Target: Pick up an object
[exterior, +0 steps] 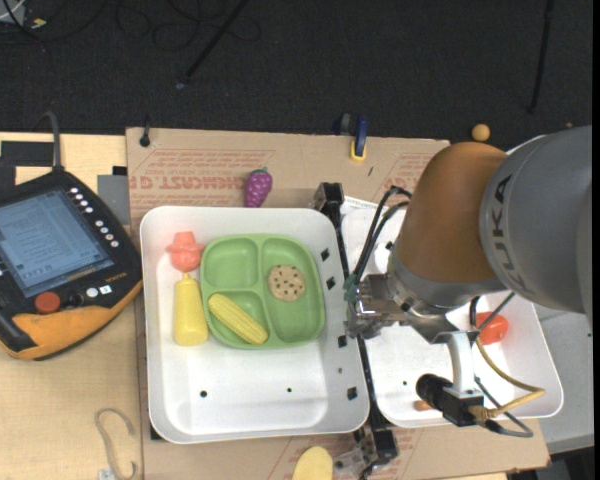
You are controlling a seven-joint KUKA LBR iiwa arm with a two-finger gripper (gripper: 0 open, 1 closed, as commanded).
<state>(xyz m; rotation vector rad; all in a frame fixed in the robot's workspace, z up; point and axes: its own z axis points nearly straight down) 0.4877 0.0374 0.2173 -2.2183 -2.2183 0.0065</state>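
The left white bin (240, 398) holds a green divided plate (263, 290) with a cookie (286, 283) and a corn cob (238, 318) on it. A yellow bottle (188, 310) and a pink-red toy (184, 252) lie to the left of the plate. In the right bin (540, 368), a small red-orange object (492, 329) peeks out beside the arm. The grey and orange arm hangs over the right bin. Its gripper (364, 313) sits low at the divider between the two bins, just right of the plate's edge.
A teach pendant (50, 258) lies on the bench at the left. Purple toy grapes (258, 186) rest on the cardboard behind the left bin. A yellow object (313, 462) lies in front of the bins. A metal hook (115, 438) is at the lower left.
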